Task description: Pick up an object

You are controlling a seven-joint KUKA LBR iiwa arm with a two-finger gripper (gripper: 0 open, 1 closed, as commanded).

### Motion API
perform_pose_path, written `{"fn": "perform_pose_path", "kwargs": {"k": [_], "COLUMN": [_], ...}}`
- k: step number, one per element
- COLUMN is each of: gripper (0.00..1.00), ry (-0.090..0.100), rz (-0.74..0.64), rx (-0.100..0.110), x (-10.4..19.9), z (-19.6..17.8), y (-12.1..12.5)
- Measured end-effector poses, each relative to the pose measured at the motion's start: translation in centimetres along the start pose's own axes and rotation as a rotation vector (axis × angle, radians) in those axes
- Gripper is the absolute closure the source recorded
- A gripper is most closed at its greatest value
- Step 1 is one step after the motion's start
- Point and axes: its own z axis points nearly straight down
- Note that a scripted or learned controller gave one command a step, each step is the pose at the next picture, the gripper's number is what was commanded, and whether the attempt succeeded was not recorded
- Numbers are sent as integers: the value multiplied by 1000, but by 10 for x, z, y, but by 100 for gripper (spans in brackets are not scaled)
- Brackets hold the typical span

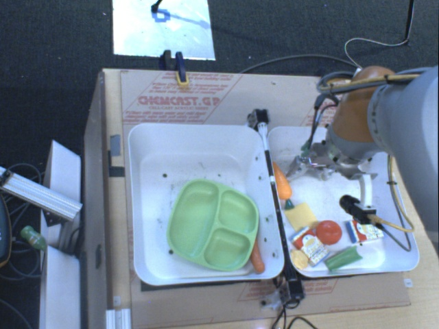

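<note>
The grey arm is reaching in from the right, with its claw hanging over the far part of the right bin. How wide the claw is standing cannot be told from this angle, nor whether it is touching anything.

Just beside the claw, an orange carrot is lying along the bin's left wall. The other items are sitting nearer the camera in the same bin. A yellow block is resting just below the carrot, and a red ball is sitting beside the block. A red-and-white packet is lying against the ball, a green piece is lying by the near wall, and a small carton is lying to the ball's right.

In the left bin, a green divided plate is lying tilted, and a second carrot is lying between the plate and the bin's right wall. Both bins are sitting side by side on the worktop.
</note>
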Motion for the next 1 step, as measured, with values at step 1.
{"fn": "perform_pose_path", "kwargs": {"k": [1], "gripper": [100], "ry": [1], "rz": [-3], "rx": [-2], "x": [1], "z": [-11], "y": [1]}}
